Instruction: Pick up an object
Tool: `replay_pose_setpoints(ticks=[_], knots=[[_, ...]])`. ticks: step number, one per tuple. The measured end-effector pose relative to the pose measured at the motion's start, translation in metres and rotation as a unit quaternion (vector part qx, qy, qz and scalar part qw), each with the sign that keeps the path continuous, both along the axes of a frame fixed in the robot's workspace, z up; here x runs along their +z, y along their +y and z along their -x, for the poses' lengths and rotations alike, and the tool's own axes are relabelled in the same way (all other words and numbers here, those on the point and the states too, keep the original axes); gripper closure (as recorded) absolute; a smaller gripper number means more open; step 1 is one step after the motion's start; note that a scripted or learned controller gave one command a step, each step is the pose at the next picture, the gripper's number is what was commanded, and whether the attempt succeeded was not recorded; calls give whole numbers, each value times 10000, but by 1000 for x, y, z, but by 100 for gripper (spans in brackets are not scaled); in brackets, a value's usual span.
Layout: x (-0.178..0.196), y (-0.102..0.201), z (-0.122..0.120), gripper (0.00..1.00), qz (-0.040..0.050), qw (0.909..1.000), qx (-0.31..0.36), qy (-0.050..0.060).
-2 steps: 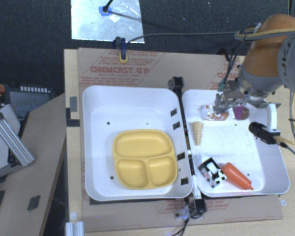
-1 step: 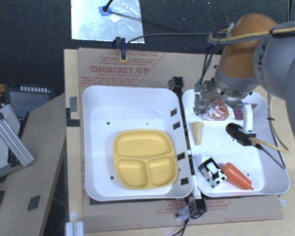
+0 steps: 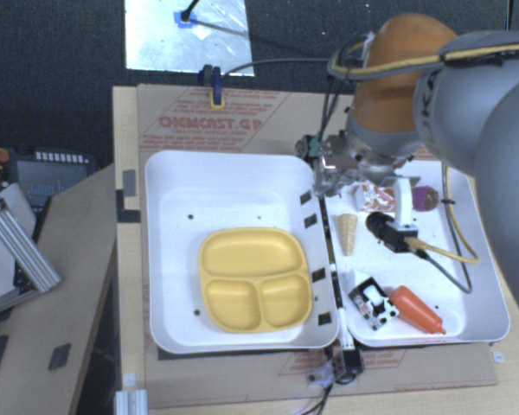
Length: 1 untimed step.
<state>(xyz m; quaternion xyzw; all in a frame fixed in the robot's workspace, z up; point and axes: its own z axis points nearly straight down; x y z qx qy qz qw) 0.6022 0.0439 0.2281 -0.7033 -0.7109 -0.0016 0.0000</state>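
Two white bins (image 3: 169, 232). One yellow divided plate (image 3: 253, 278). One ice-cream cone (image 3: 348, 232). One orange carrot (image 3: 417, 309). One purple ball (image 3: 426, 198). One red-and-white packet (image 3: 376, 198). One black-and-white block (image 3: 371, 303).

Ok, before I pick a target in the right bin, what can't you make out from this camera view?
- Gripper: the arm's wrist covers it from above, so its finger state is unreadable.
- Purple object: partly behind the white gripper part; shape unclear.
- Red-and-white packet: its upper edge is under the wrist, print too small to read.
- Right bin: its far right corner is hidden by the grey arm.
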Motion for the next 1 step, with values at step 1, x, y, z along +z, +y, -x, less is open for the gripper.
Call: replay_pose_setpoints(ticks=[1], knots=[[1,53,9,100,1,10000,-2,5]])
